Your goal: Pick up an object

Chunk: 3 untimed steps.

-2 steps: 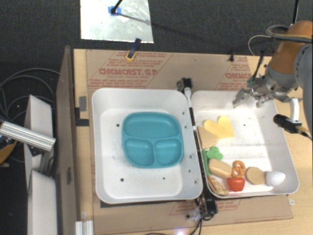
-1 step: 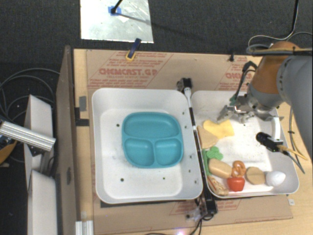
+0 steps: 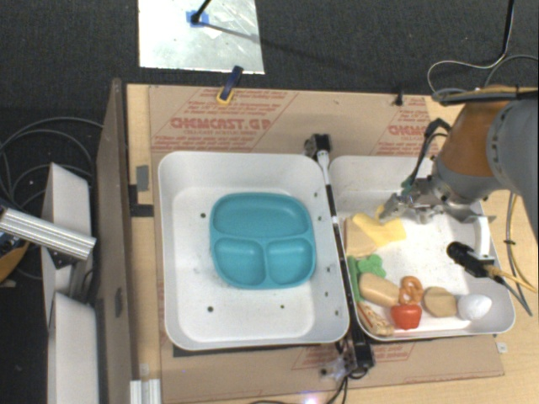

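Toy food sits crowded at the right bin's [image 3: 505, 314] near edge: tomato [image 3: 406, 316], pretzel [image 3: 412, 289]. Behind them, the cheese wedge [image 3: 376, 230] lies right under the gripper [image 3: 396, 209]; can't tell its state. I'd drop straight down, centred.

Left white bin [image 3: 189, 310] holds a teal divided plate [image 3: 262, 239], three compartments, lying flat near the bin's center. Brown cardboard sheet [image 3: 253, 116] w/ red print sits under both bins. Behind it on dark carpet, a shiny silver sheet [image 3: 200, 23] (small blue bit on it). Black cables [image 3: 34, 154] coil at left, beside a metal bar [image 3: 46, 232].
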Available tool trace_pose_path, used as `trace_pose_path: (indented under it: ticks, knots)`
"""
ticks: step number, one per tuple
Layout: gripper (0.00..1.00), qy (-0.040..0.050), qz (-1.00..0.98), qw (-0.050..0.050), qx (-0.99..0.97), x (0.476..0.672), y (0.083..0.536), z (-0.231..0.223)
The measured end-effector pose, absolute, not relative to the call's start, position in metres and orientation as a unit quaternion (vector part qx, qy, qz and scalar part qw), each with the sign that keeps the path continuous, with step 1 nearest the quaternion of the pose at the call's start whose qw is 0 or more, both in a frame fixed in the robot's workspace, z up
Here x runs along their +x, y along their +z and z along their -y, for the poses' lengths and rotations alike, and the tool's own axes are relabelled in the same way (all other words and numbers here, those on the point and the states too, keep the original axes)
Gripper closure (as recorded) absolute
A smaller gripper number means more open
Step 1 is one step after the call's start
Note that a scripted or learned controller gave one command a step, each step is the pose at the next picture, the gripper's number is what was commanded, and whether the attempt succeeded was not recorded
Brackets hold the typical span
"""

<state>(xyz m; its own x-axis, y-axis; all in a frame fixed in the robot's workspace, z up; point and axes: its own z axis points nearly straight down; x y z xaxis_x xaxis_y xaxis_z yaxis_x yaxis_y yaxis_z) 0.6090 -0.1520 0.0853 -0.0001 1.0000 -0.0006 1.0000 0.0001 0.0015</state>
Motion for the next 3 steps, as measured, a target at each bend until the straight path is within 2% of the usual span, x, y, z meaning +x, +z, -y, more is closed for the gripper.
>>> trace_pose_path:
  ticks: [1, 2, 3]
  knots:
    - [0.0, 0.0009, -0.709, 0.001, 0.705, 0.592, 0.085, 0.106]
    - [0.0, 0.0003, -0.707, 0.002, 0.708, 0.594, 0.085, 0.146]
    - [0.0, 0.0025, -0.709, 0.005, 0.705, 0.673, 0.086, 0.173]
